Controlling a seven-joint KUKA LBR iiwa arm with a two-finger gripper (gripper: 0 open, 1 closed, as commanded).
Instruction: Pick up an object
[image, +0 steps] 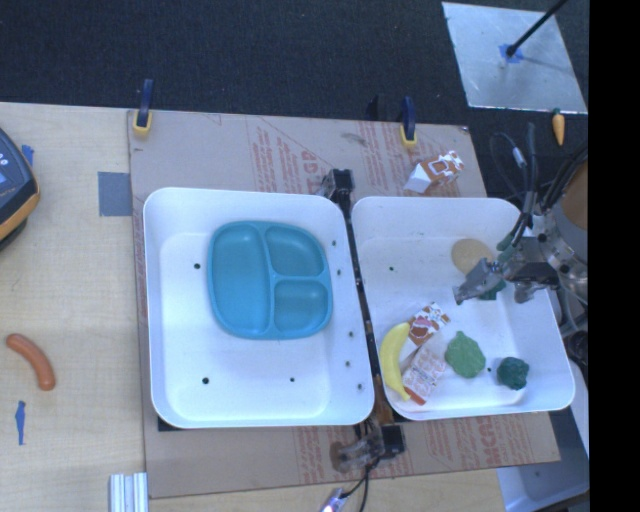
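My gripper hangs over the right side of the right bin, with its fingers spread open and nothing between them. A tan round object lies just behind it. Towards the front of this bin are a light green lump, a dark green broccoli piece, a yellow banana and two snack packets. All of them lie apart from the gripper.
The left bin holds a blue divided plate. A small carton sits on the cardboard behind the right bin. A sausage lies on the bench at far left, near a dark device.
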